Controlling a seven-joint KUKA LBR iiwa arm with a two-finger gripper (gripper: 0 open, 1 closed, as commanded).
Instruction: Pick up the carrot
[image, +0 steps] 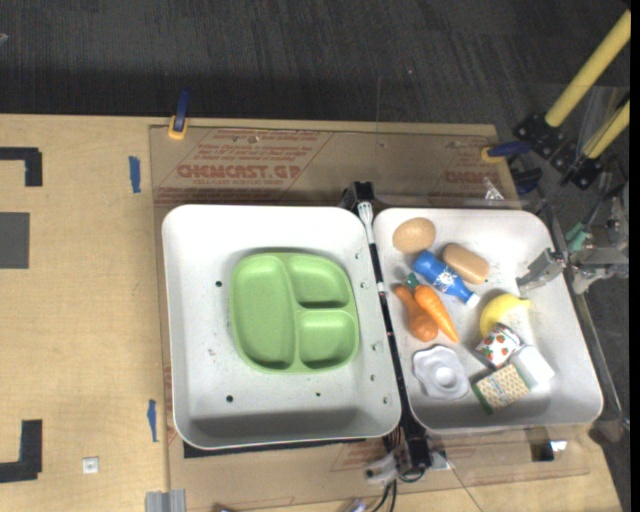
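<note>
The carrot (428, 310) lies in the right bin (570, 345), close against that bin's left wall, its green top toward the wall and its tip pointing down and right, just below a blue bottle (441, 275) and above a white cup (440, 370). The hand (545, 265) sits at the right bin's upper right rim, well apart from the carrot, and whether it is spread or pressed together cannot be told. Left of the right bin, the other bin (190, 300) holds a green divided tray (295, 310).
</note>
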